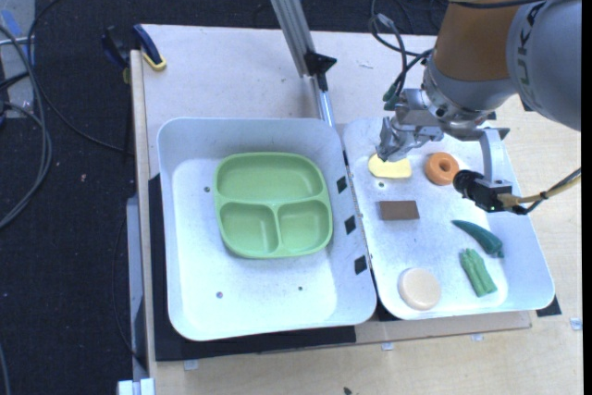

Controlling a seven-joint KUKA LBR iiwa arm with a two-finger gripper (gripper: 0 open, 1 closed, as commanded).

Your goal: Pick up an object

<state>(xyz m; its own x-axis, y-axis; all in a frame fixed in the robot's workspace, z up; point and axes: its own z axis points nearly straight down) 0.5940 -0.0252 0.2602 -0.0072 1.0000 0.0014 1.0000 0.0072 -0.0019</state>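
The gripper (396,150) sits low over the yellow piece (390,167), upper left of the right bin (527,268). I cannot tell its grip state, nor whether it touches the piece. Nothing looks lifted, so the pick seems undone. Donut (442,167) and brown block (399,211) lie near.

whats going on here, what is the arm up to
The arm's end effector is down in the right bin, right over a yellow piece at the bin's far end. Near it lie an orange ring and a brown block. The left bin holds a green divided tray. Nothing looks lifted yet.
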